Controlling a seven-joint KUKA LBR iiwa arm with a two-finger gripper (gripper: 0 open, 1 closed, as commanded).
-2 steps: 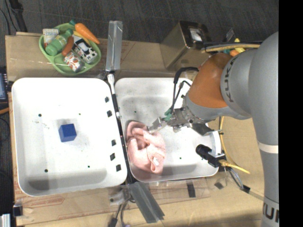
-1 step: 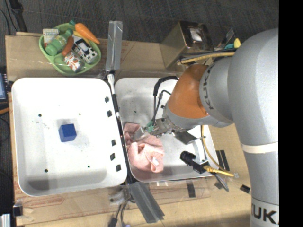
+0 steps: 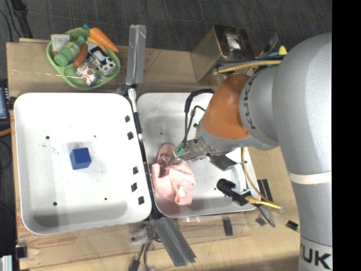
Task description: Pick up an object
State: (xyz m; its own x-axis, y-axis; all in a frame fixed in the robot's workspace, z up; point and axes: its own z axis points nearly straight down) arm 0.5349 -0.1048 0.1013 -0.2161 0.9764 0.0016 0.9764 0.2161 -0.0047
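Note:
A crumpled pink cloth (image 3: 175, 182) lies in the right bin (image 3: 163, 109), against its left wall near the front. My gripper (image 3: 179, 151) is low in this bin, right at the cloth's upper edge, where a darker pink fold bunches up beside it. The grey arm with its orange band (image 3: 225, 114) comes in from the right and hides much of the bin's right half. A blue cube (image 3: 80, 157) sits alone in the middle of the left bin (image 3: 34, 112).
A green bowl (image 3: 62, 72) of toy food, including a carrot, stands on the bench behind the left bin. A brown box (image 3: 217, 47) stands behind the right bin. A grey metal strip (image 3: 135, 52) runs back from the gap between the bins.

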